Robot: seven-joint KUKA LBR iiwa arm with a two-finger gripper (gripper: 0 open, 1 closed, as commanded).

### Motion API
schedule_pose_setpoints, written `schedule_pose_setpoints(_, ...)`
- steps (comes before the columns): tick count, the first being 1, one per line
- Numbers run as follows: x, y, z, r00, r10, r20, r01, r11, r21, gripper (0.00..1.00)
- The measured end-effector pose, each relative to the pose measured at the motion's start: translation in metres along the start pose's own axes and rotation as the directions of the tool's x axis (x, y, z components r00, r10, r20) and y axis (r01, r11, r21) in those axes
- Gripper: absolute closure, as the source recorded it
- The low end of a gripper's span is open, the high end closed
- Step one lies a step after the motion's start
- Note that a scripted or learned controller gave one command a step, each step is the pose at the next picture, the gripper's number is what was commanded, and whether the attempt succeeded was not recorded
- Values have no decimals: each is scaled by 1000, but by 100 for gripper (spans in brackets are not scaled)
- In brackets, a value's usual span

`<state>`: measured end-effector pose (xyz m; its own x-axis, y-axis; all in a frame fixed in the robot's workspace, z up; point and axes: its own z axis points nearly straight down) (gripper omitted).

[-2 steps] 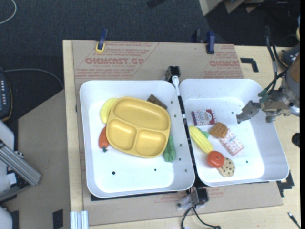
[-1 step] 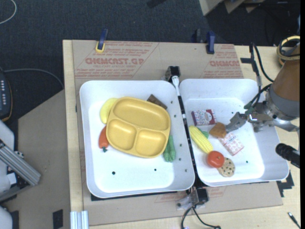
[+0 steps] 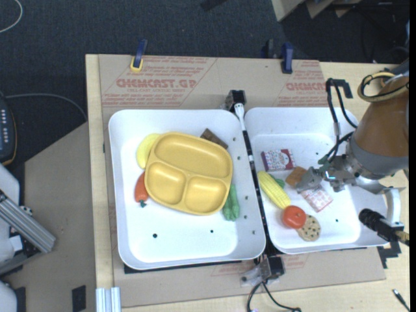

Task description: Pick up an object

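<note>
Your gripper [image 3: 312, 179] sits low in the right bin [image 3: 286, 119], just beside the pink packet [image 3: 319, 199]; whether it grasps anything, you cannot tell. Corn [image 3: 273, 189] and tomato [image 3: 294, 216] lie nearby.

grey arm [image 3: 364, 164] with orange band [image 3: 383, 125], looped black and yellow cables, silvery tool [image 3: 316, 179]

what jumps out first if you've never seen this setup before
The big yellow divided tray takes up the middle of the left bin, covering most of a few toy foods that peek out at its edges. In the right bin, a yellow corn cob, a red tomato and a cookie cluster near the front left. The gripper reaches in from the right, low over that bin.
</note>
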<state>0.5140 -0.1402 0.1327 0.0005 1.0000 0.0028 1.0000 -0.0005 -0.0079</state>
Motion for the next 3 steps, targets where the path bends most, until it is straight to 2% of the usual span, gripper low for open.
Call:
schedule_pose_setpoints(1, -1, 2, 47, 1000, 1, 7, 0, 1000, -13, 0)
schedule_pose_setpoints(2, -1, 6, 32, 1000, 0, 8, 1, 1000, -25, 100)
schedule_pose_setpoints(3, 0, 3, -11, 1000, -1, 5, 1, 1000, -11, 100)
